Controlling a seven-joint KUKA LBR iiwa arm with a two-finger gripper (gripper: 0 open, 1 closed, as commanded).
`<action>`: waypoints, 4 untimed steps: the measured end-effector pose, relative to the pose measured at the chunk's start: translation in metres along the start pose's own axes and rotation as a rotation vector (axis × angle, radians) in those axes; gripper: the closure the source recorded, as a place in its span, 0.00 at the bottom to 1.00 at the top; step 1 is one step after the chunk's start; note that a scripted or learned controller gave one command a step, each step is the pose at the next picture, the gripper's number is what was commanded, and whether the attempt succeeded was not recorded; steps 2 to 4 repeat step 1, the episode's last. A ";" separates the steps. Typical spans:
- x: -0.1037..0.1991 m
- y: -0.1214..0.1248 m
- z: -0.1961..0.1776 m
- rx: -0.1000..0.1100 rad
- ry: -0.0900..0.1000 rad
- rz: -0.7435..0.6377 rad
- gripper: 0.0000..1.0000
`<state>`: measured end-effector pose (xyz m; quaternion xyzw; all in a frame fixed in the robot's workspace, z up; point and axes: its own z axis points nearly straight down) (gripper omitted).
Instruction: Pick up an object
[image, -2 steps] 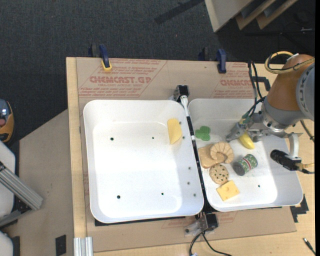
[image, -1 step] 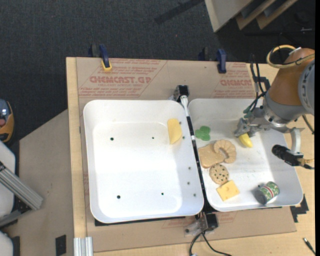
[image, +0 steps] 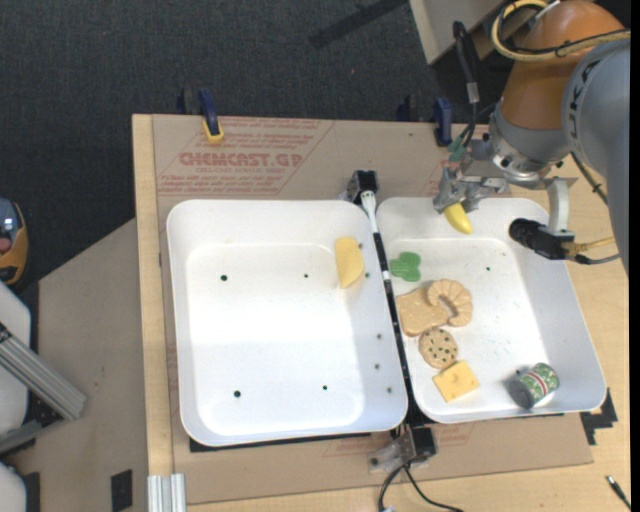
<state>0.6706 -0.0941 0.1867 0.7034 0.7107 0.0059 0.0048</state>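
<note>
You see a small yellow banana pinched between the closed fingers of the gripper, raised over the right bin at its 11 o'clock corner. At the bin's 7 o'clock lie a cookie and cheese wedge.

Left bin lies wide open — right bin crowded down its left side
</note>
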 end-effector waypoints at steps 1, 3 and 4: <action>0.088 -0.002 -0.013 0.011 0.002 0.001 1.00; 0.088 -0.002 -0.013 0.011 0.002 0.001 1.00; 0.088 -0.002 -0.013 0.011 0.002 0.001 1.00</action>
